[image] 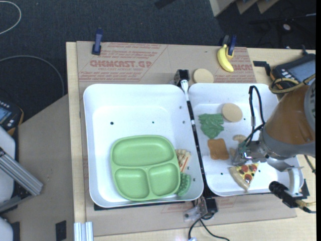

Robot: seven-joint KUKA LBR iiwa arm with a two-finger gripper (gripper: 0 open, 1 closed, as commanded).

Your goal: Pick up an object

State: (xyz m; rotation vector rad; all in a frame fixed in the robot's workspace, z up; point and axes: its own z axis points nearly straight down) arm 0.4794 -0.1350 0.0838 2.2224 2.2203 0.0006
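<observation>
The right bin [261, 97] holds a green lettuce leaf [210, 124], a round tan bun [232, 112], a brown toast square [218, 148], a small tan piece [239, 137] and a pizza slice [244, 173]. My gripper [243, 155] is low in this bin, just above the pizza slice and right of the toast. The arm's wrist and cables hide what is directly under it.
The left bin [100, 109] holds a green divided plate [145, 167], with a fries toy [183, 159] and a dark green item [184, 184] at its right edge. On the bench behind the bins lie a banana [225, 59] and a tan disc [203, 76].
</observation>
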